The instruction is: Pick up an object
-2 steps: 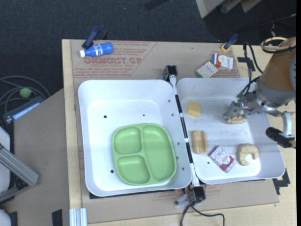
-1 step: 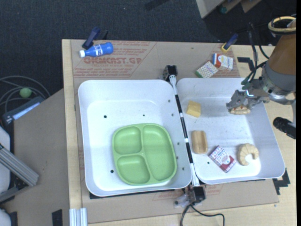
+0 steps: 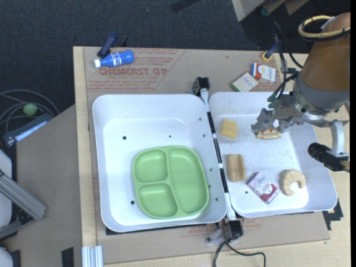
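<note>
The gripper [image 3: 269,125] was seen low in the right bin [image 3: 320,204], near its back half, hanging from the grey arm [image 3: 325,77] that entered from the right. Whether its fingers were apart or together could not be told. A flat tan item [image 3: 269,134], possibly a bread slice, was seen directly under the gripper and touching it; no grasp could be confirmed.

Just to the left of the gripper, a yellow block [image 3: 229,129] was noted, apart from it. Nearer the front, a tan bread roll [image 3: 236,167] lay close to the divider between the bins. A red and white packet [image 3: 262,186] was lying to its right, and a croissant [image 3: 292,182] was beside that, near the right wall.

In the left bin [image 3: 111,127], a green divided plate [image 3: 170,181] was recorded. On the bench behind the bins, a blue and white bottle [image 3: 114,59] lay on its side.
</note>
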`<state>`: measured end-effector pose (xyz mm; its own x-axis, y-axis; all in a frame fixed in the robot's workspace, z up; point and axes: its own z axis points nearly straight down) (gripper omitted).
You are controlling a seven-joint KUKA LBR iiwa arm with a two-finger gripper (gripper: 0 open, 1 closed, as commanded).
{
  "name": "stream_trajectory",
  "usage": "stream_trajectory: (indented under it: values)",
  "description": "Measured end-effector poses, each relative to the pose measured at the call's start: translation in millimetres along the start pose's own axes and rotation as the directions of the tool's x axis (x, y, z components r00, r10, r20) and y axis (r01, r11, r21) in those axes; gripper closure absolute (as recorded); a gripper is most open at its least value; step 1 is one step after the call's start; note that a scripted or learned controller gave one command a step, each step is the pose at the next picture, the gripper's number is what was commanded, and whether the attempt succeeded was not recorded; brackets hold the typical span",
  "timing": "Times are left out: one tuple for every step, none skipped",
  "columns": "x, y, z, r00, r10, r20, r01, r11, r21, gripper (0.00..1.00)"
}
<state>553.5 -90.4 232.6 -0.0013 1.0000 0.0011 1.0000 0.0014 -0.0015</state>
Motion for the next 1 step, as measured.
stream_trajectory:
  values:
    - [55.1,-8.7,19.6,1.000,0.000,0.000,0.000,1.000,0.002,1.00]
